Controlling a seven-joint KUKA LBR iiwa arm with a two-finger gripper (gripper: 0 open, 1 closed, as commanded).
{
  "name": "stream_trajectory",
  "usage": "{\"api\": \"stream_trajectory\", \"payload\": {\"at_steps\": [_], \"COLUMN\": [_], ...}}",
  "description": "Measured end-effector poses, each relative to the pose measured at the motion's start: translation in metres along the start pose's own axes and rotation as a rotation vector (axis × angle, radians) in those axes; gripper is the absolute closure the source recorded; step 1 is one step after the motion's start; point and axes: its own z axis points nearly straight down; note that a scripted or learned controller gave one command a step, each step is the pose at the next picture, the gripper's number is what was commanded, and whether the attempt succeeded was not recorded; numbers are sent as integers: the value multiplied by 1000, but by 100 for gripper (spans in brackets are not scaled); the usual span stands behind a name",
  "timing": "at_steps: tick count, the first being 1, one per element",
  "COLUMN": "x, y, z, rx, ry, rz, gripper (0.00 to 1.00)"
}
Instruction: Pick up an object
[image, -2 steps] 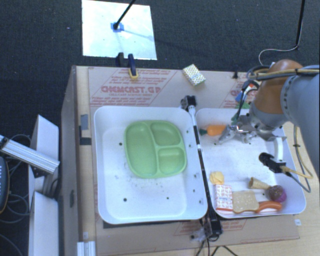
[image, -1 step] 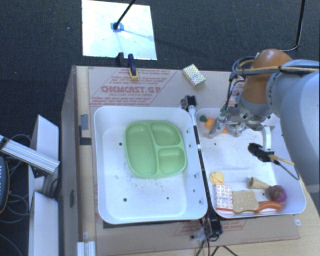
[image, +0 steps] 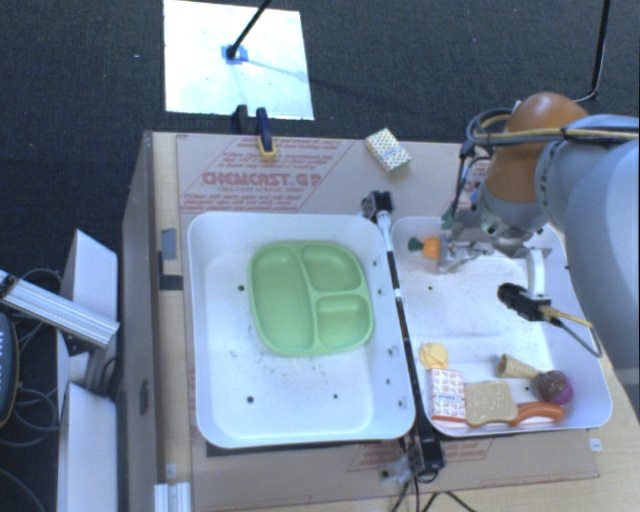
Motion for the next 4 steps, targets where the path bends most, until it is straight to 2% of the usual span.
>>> {"api": "stream_trajectory", "payload": {"at_steps": [1, 2, 3, 4], "x": [0, -82, -99, -99], "y": [0, -1, 0, -76], "z": [0, 9, 9, 8], "rx": [-2, -5, -5, -28], "ry": [-1, -3, 1, -6], "rz": [0, 4, 4, 8], "gripper": [0, 0, 0, 0]}}
